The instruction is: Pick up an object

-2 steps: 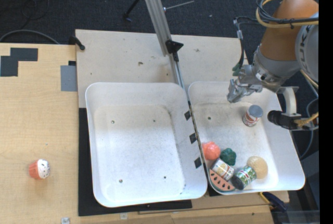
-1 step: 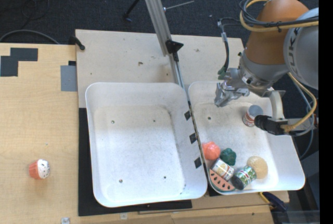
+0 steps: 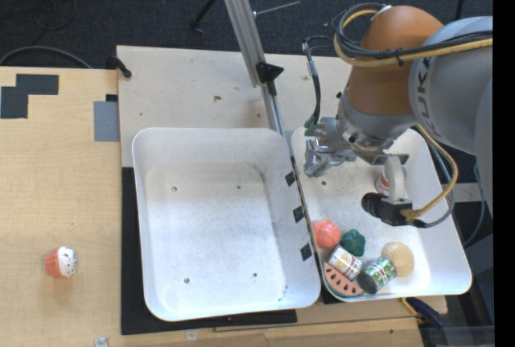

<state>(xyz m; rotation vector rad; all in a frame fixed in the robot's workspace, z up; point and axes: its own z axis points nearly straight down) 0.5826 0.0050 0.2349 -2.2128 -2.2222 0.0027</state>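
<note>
Gripper (image 3: 315,162) is hovering low over the right bin (image 3: 438,277), its grip state impossible to tell, toys (image 3: 358,257) lying nearby.

Two shallow white plastic bins sit side by side on the worktop (image 3: 185,88). The left bin (image 3: 161,152) lies beside the right bin (image 3: 451,277), whose near corner holds an orange ball (image 3: 326,233), a dark green lump (image 3: 352,241), a tan round ball (image 3: 397,258), two small cans (image 3: 346,262) and a watermelon-slice toy (image 3: 342,285). A small orange-and-white toy (image 3: 61,262) lies well left.

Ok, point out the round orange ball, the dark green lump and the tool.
round orange ball (image 3: 326,233), camera view, top surface.
dark green lump (image 3: 352,241), camera view, centre.
tool (image 3: 312,163), camera view, between fingertips.
</note>
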